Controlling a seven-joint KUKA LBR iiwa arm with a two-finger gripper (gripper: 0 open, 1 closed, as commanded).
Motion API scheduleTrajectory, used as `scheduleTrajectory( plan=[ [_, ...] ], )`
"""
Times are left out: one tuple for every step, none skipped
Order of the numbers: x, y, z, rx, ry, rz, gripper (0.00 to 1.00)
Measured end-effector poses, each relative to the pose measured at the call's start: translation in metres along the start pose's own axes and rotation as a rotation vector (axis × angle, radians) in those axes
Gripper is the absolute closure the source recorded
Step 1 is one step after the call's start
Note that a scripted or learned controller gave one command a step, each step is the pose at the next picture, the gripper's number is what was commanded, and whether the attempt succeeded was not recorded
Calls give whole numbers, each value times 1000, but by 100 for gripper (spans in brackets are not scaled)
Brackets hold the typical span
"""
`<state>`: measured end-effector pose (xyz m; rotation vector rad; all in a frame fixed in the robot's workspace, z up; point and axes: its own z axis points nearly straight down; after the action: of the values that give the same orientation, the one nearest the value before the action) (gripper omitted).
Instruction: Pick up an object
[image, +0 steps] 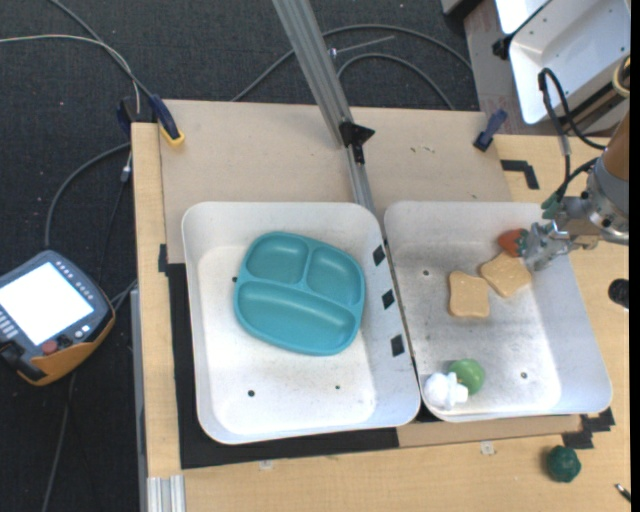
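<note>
- On my feed both bins are white: the left bin (215, 400) looks faintly speckled grey, and the right bin (560, 370) too.
- The divided plate (298, 292) is plain teal.
- Two toast-like pieces, one (468, 295) and the other (505, 275), are tan.
- Beside the gripper (540, 245), grey metal, I see a small red-orange object (511, 240), hard to identify.
- At lower right, a green-and-white item (455, 382) sits in the bin; a dark green ball (563, 462) lies on the tan bench (260, 150).

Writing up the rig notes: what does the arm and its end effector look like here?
A grey arm with an orange band above the wrist. Black cables loop along it from a white housing. The end effector is small, grey metal, with a teal-green accent.
</note>
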<state>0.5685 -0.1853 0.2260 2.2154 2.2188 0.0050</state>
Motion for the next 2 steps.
scheduleTrajectory(
  plan=[
    [0, 2, -50, 0, 0, -1, 100],
    [52, 12, -33, 8, 4, -4, 100]
  ],
)
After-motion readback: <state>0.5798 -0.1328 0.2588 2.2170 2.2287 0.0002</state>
